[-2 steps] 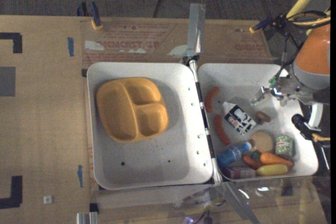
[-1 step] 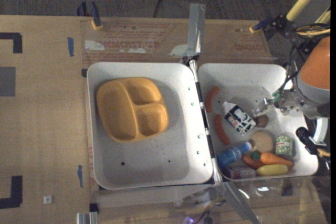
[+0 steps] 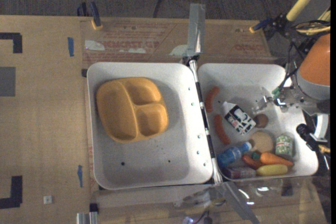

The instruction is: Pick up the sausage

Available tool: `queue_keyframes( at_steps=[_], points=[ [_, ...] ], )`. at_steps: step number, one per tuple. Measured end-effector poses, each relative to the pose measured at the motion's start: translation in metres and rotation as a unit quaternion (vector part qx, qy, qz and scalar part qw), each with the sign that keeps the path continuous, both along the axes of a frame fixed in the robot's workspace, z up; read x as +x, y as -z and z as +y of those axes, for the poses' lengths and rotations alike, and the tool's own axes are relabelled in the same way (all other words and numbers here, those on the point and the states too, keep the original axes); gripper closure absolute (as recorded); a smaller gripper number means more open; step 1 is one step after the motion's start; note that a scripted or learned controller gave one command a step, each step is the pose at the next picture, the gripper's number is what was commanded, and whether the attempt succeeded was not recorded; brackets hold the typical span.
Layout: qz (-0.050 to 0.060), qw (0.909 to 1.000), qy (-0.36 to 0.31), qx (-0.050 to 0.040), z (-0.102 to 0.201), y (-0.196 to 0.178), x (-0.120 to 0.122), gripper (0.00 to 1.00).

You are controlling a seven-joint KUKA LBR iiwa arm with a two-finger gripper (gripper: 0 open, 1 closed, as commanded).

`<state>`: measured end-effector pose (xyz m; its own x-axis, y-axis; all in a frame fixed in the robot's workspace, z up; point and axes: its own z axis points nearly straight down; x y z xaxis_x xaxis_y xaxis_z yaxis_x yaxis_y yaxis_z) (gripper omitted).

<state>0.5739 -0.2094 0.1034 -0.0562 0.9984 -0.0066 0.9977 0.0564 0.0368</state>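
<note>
From here the grey two-finger gripper (image 3: 269, 98) hangs over the right white bin (image 3: 247, 73), its opening impossible to tell. The reddish-orange sausage (image 3: 211, 99) lies well to its left, untouched; approach comes next, needing leftward travel.

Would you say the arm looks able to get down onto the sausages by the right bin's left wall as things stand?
Probably yes: the upper sausage and lower sausage lie uncovered, with the milk carton just beside them. The bin wall may crowd the claw.
</note>
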Motion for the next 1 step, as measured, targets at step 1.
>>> queue_keyframes(
  at_steps=[1],
  points=[
    [0.0, 1.0, -0.002, 0.0005, -0.0001, -0.0001, 0.0096, 0.0]
  ],
)
